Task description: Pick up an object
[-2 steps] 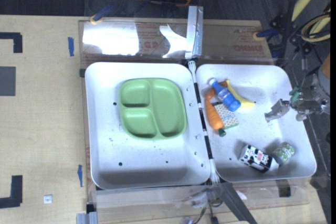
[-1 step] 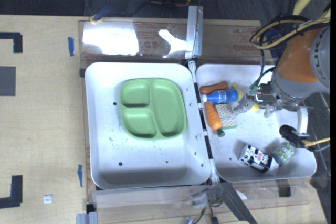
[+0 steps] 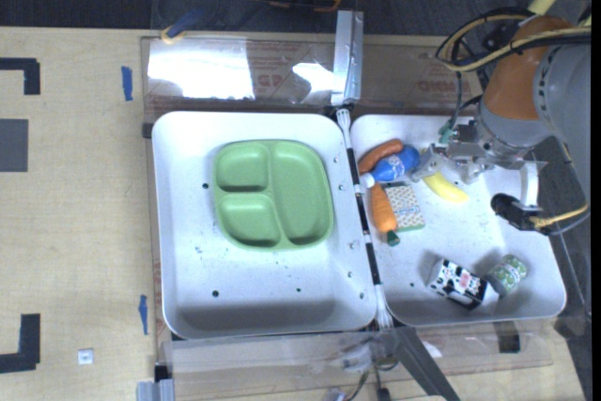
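Note:
My gripper [image 3: 453, 172] hangs open at the back of the right bin [image 3: 540, 244], directly over the upper end of a yellow banana [image 3: 449, 191]. Nothing is held between its fingers. Left of it lie a red-orange sausage [image 3: 379, 152], a blue ball-like toy [image 3: 391, 168], an orange carrot [image 3: 382, 209] and a patterned sponge [image 3: 406, 206]. Near the bin's front sit a black-and-white spotted box [image 3: 457, 283] and a small green can [image 3: 508, 273].
The left bin [image 3: 178, 230] holds a green divided plate [image 3: 273, 192]. A raised divider [image 3: 361, 202] separates the two bins. The arm's grey body and orange band [image 3: 526, 89] loom over the right bin's back right corner, with cables [image 3: 526, 213] trailing beside it.

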### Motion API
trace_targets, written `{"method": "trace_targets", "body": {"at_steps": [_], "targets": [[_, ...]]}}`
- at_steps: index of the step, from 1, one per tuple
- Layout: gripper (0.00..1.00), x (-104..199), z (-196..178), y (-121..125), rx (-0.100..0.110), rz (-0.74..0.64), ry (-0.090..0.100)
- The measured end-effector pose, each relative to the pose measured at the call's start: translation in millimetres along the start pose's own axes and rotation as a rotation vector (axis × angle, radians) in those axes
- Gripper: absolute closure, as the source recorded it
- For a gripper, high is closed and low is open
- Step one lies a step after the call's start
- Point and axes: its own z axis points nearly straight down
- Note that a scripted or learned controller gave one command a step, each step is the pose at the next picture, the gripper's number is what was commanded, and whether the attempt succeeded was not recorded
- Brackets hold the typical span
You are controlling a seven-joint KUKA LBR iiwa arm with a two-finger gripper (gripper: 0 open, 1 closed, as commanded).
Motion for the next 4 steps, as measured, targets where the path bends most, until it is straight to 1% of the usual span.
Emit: {"method": "trace_targets", "body": {"at_steps": [1, 2, 3, 4], "targets": [[1.00, 1.3, -11.7, 1.8, -0.005, -0.004, -0.002], [1.00, 106.3, -169.5, -3.6, 0.000, -0.148, 0.000], [1.00, 136.0, -273.2, 26.4, 0.000, -0.178, 0.000], [1.00, 88.8, -179.6, 28.6, 0.004, -0.134, 0.000]]}}
